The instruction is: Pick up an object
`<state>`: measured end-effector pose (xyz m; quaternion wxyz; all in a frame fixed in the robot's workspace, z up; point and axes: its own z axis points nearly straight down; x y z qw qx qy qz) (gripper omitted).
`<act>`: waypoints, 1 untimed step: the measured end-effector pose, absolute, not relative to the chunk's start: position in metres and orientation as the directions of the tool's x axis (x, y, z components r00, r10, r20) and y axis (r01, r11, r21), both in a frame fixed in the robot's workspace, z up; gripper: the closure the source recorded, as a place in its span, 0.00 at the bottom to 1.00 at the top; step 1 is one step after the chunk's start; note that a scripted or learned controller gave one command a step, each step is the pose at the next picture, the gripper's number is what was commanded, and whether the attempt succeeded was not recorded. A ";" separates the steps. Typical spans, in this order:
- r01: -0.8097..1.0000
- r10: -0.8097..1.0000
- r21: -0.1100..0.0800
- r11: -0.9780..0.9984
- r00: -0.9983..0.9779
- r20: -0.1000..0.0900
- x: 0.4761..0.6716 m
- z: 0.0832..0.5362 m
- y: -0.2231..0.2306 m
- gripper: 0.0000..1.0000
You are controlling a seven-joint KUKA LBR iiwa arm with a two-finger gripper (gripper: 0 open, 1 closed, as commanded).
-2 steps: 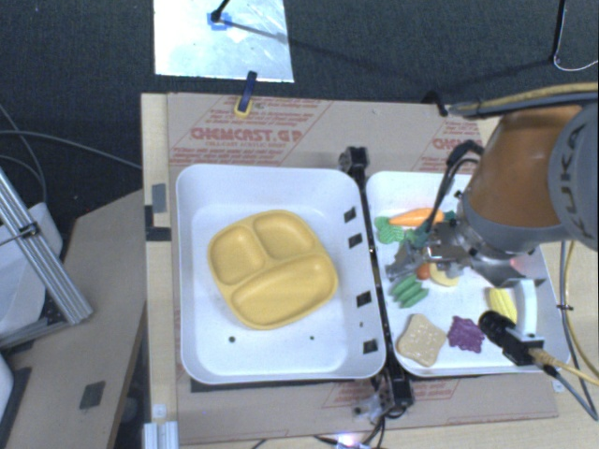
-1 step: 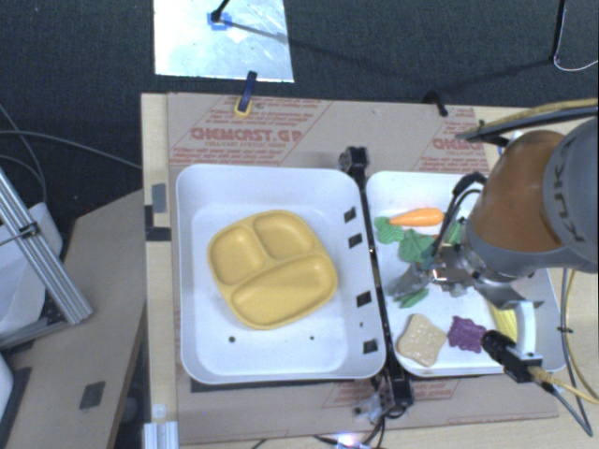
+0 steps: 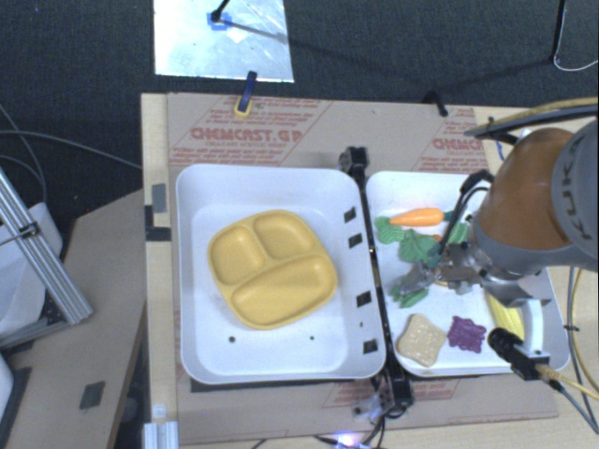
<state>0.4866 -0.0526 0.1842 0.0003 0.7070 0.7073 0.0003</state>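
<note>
My two-finger gripper hangs low in the right white bin, its grip unclear, touching leafy green toy vegetables.

1. The two bins, left and right, looked like smooth white plastic with a faint sheen.
2. The yellow divided plate appeared as matt moulded plastic.
3. The board under the bins resembled printed brown cardboard, matt.
4. The far sheet shone like crinkled metal foil.
5. The arm's orange band was glossy.
6. The carrot looked like smooth plastic.
7. The floor resembled rough dark carpet.
</note>
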 end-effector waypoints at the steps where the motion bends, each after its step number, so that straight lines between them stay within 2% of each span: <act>1: 1.000 1.000 0.001 0.001 -0.001 0.000 0.487 0.184 -0.058 0.00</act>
